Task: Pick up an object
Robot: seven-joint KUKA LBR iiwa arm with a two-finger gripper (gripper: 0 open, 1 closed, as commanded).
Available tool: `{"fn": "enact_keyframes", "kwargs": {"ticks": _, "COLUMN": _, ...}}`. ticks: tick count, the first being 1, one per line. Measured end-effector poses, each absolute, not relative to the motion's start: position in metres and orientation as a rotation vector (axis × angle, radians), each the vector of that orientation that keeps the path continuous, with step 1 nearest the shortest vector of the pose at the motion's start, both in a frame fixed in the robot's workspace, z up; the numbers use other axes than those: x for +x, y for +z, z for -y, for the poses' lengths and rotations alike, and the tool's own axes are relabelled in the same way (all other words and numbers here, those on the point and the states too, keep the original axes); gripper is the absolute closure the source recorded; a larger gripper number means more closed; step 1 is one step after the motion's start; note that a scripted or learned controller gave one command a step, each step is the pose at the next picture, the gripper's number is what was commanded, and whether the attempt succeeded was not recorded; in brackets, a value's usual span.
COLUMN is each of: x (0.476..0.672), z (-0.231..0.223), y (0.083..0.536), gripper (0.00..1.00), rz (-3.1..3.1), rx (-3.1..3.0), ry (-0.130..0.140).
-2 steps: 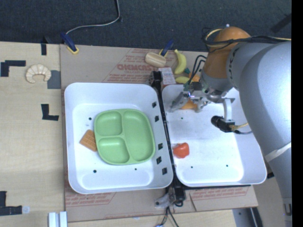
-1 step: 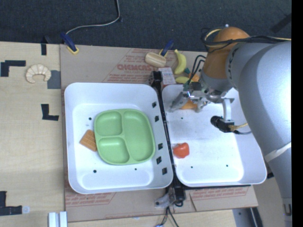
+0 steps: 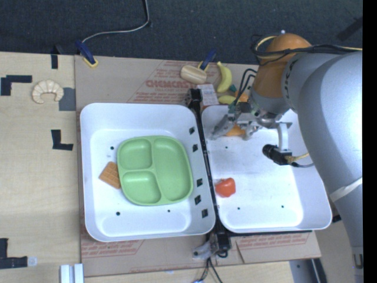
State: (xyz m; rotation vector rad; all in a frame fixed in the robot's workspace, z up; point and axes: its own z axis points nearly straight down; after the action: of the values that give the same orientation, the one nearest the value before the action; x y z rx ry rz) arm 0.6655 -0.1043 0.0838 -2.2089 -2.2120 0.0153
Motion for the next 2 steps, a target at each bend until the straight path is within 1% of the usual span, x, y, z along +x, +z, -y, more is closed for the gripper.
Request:
{"fn": "enact_keyframes", "kwargs": {"ticks": 1, "x": 0.6653, "z": 0.1022, "y": 0.0838, "gripper": 0.00, "rz": 2.212, "rx": -2.215, "ry": 0.019}}
{"fn": "enact_keyframes", "kwargs": {"ticks": 2, "x": 0.6656, "z": 0.1059, "y": 0.0838, "gripper": 0.00, "rz": 2.212, "rx": -2.208, "ry": 0.014}}
